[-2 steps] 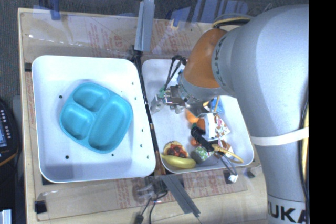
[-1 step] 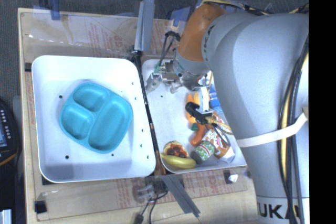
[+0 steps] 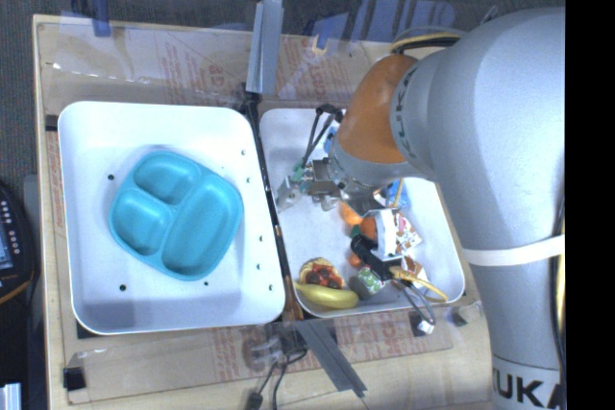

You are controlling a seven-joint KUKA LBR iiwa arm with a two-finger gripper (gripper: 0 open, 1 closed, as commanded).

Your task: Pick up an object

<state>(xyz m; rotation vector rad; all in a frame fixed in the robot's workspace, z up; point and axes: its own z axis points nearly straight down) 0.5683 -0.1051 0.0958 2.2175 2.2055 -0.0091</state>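
Objects for picking, heaped in the right-hand white bin (image 3: 288,250): a yellow banana (image 3: 327,297) along the near wall, a dark red and orange piece (image 3: 322,274) touching it from above, a small green item (image 3: 369,282) just right of the banana, an orange piece (image 3: 366,228) near the bin's middle, a white carton with printed colours (image 3: 396,234) beside it, a thin yellow strip (image 3: 423,281) near the right corner. Exact nature of several small pieces too cluttered to tell.

Left-hand white bin (image 3: 82,206) alongside, holding a blue divided tray (image 3: 176,214) with three compartments, lying flat and slightly turned.

Both bins side by side on a pale wooden tabletop (image 3: 144,58), with clear plastic sheeting along the far edge.

Grey arm (image 3: 500,158) reaching in from the right, its orange band (image 3: 375,120) over the far half of the right bin. Gripper (image 3: 298,182) low over the upper left part of that bin, close to the wall between the bins, well apart from the banana. Jaws small, metallic and partly hidden by cables: cannot tell whether open or closed. Nothing visibly between them.
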